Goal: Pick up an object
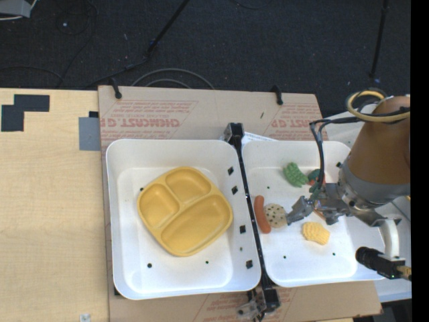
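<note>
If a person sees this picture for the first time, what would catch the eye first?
Probably the yellow three-compartment plastic plate, lying alone in the left white bin. Next, the grey and orange arm reaching into the right white bin, its gripper among small toy foods.

We can read red printing on the brown cardboard sheet [167, 113] lying under the two bins. Toward twelve o'clock from the left bin [117, 180] it appears upside down and seems to say "CHEMCREST GP", though blur leaves us unsure. A second red print [288, 121], toward twelve o'clock from the right bin [335, 274], is too faint to read.
</note>
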Motion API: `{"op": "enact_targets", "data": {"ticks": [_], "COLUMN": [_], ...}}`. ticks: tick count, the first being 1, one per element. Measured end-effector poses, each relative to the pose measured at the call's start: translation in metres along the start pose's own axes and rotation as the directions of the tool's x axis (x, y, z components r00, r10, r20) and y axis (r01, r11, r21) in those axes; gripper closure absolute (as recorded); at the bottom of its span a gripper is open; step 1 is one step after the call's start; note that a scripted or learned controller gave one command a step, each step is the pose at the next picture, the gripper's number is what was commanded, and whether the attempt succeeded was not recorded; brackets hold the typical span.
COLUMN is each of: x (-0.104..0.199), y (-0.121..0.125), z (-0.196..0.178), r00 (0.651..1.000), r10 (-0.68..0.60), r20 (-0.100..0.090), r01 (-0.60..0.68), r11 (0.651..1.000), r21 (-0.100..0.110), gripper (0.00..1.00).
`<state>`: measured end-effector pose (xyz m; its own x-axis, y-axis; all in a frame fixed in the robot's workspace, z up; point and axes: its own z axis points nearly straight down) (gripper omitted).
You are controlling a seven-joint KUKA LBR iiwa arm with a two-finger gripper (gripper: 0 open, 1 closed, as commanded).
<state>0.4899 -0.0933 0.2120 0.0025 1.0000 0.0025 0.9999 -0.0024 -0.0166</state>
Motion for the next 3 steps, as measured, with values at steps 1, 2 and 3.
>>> {"op": "enact_targets", "data": {"ticks": [1, 2, 3], "x": [0.0, 0.002, 0.003], "y": [0.002, -0.001, 0.009], "z": [-0.006, 0.058, 0.109], "r00": [1.0, 1.0, 1.0], "r10": [-0.002, -0.002, -0.003], "r20": [0.001, 0.0, 0.0], "r01": [0.002, 0.002, 0.003], "r11": [1.0, 1.0, 1.0], "r21": [-0.012, -0.006, -0.008], "gripper": [0.0, 0.0, 0.0]}}
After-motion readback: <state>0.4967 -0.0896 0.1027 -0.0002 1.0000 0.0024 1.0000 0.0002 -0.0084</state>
